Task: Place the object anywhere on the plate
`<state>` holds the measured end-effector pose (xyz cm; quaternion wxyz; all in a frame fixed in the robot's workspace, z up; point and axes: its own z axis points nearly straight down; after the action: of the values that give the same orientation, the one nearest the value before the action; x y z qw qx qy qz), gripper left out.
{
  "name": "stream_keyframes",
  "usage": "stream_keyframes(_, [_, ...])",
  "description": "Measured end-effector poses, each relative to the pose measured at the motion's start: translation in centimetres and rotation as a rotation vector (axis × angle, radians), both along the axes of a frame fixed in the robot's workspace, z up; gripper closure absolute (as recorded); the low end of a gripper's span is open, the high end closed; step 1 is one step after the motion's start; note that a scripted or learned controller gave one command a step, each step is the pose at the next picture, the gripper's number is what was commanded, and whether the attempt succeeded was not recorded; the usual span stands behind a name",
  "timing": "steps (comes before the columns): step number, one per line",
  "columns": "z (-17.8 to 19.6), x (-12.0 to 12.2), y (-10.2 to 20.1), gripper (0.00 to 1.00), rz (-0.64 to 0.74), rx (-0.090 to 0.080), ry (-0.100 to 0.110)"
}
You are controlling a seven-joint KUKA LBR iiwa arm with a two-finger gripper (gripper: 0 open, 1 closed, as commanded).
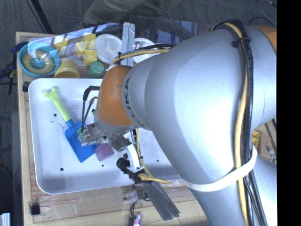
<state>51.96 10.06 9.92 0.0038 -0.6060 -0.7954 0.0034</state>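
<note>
A toy shovel with a blue blade (pixel 75 140) and a yellow-green handle (pixel 57 102) lies in the left white bin (pixel 47 173). A small purple block (pixel 104 151) rests just right of the blade. My gripper (pixel 89 136) is low over the blade's right edge, beside the purple block, and its tip is largely hidden under the orange wrist band (pixel 113 100). The grey arm covers the right bin and whatever lies in it.
Behind the left bin stands a clutter of toys: a blue bowl (pixel 35 60), yellow cups (pixel 87 48), a green cap (pixel 97 68) and white round dishes (pixel 109 45). Cables and a bracket (pixel 150 197) hang at the bench's front edge.
</note>
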Motion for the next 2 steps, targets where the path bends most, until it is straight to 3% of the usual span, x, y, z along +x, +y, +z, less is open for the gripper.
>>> stream_keyframes(1, [9.3,0.8,-3.0,1.0,0.037,0.001,-0.01])
stream_keyframes(2, [1.9,-2.4,3.3,1.0,-0.209,-0.002,-0.001])
